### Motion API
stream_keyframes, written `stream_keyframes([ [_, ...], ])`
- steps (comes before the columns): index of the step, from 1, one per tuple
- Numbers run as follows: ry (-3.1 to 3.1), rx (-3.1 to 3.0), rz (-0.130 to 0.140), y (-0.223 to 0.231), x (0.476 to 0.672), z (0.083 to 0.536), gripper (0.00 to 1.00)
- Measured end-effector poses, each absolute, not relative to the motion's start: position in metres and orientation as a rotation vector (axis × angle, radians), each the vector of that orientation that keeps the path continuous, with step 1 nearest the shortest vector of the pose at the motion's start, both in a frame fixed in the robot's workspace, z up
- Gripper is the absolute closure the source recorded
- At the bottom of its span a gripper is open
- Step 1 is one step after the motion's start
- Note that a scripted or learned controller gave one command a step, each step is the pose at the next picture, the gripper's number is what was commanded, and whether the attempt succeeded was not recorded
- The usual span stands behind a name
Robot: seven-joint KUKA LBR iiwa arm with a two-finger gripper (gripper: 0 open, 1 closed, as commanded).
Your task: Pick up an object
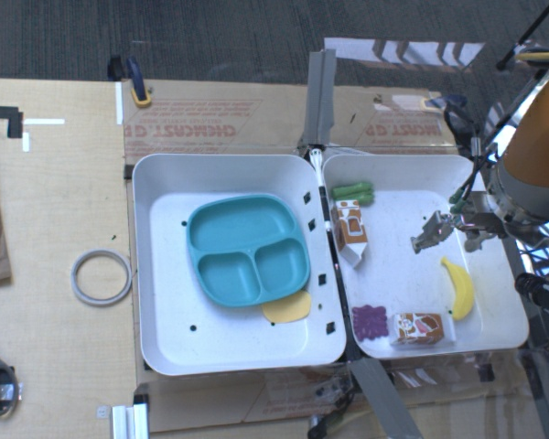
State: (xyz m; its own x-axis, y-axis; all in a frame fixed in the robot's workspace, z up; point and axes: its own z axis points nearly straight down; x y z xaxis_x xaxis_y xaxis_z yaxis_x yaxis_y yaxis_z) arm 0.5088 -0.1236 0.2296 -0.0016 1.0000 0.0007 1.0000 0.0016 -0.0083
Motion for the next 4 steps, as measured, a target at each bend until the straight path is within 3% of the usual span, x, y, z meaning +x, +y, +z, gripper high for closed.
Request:
stream_keyframes([
  [1,-2.239,-2.194,0.007,-0.184,0.522,0.185,0.0],
  [2,-2.28,-2.153,0.001,-0.214,0.494,0.097,0.0],
  [3,-2.272,-2.153,0.005,-0.215,0.493,0.102,1.0],
  [4,-2.335,-2.094,0.005,-0.174,0.508,0.178,1.0],
])
